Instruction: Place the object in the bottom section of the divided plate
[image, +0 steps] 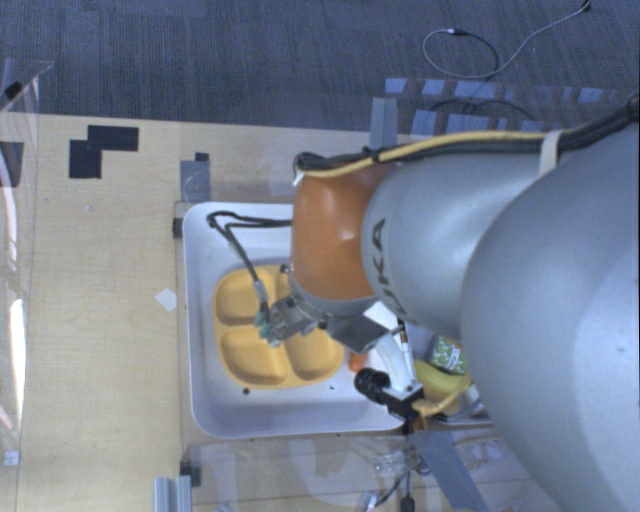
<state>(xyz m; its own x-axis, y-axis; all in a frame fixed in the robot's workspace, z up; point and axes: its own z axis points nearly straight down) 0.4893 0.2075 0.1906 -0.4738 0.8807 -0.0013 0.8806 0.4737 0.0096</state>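
A yellow divided plate (243, 300) lies in the left white bin (200, 400). My gripper (274, 322) hangs over the middle of the plate, where its sections meet, with the orange wrist band (325, 240) just above it. The arm hides the gripper's tip, and I cannot see anything held there. The plate's near section (250, 362) shows bare yellow. A small orange object (357, 362) lies in the bin right beside the plate's right rim, partly under the arm.
A yellow banana-shaped item (440, 382) and a green item (450, 354) lie to the right of the plate, half hidden by the arm. Black cables (235, 235) run along the wrist. The grey arm (520, 300) covers the right bin.
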